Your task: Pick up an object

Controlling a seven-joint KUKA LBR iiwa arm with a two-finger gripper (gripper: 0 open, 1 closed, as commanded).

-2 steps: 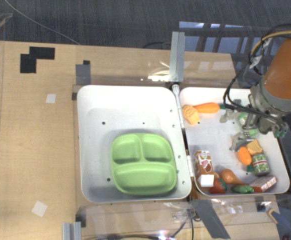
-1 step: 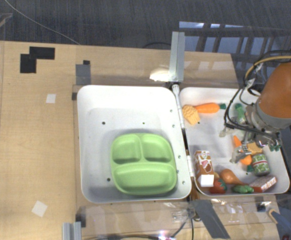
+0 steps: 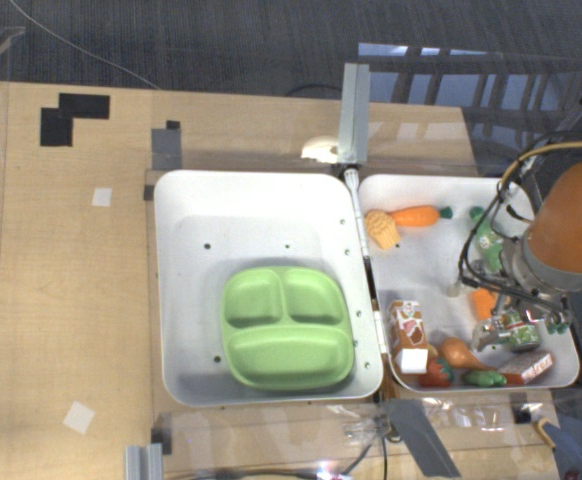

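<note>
The right bin holds several toy foods. An orange carrot lies at the back beside a tan bumpy pastry. A small brown-and-white carton stands near the left wall, above a white cube and a red piece. A brown onion-shaped item and a green piece lie along the front wall. My gripper hangs low over the bin's right side, just right of an orange piece that the wrist partly hides. A green-and-white item sits right at the gripper.
The left bin holds a green divided plate towards its front. A red-and-white packet lies in the right bin's front right corner. The arm's orange band and cables overhang the right bin's right wall.
</note>
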